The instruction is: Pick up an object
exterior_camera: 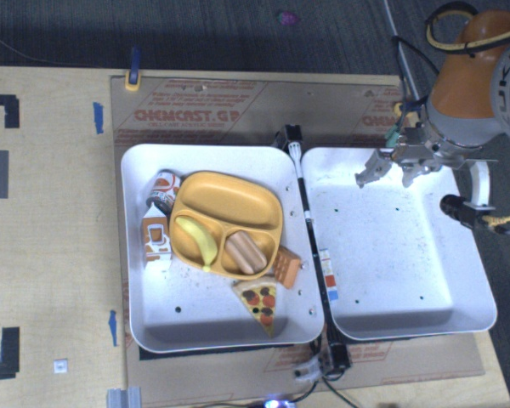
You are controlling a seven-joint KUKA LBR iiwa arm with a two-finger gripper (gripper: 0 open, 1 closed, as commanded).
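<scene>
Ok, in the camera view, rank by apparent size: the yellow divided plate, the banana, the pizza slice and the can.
1. yellow divided plate, clearly largest.
2. banana and pizza slice look about alike; I won't rank them.
3. can, though the plate partly hides it, so that is unsure.

Left bin (136, 313) holds divided plate (227, 195) mid-bin, can (163, 191) at its left edge, pizza slice (261, 303) near front edge; gripper (399, 167) over right bin (467, 313) back edge.

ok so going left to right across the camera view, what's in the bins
soda can → orange carton → banana → hot dog → pizza slice → brown cracker → divider between the bins → right bin → pincer
</scene>
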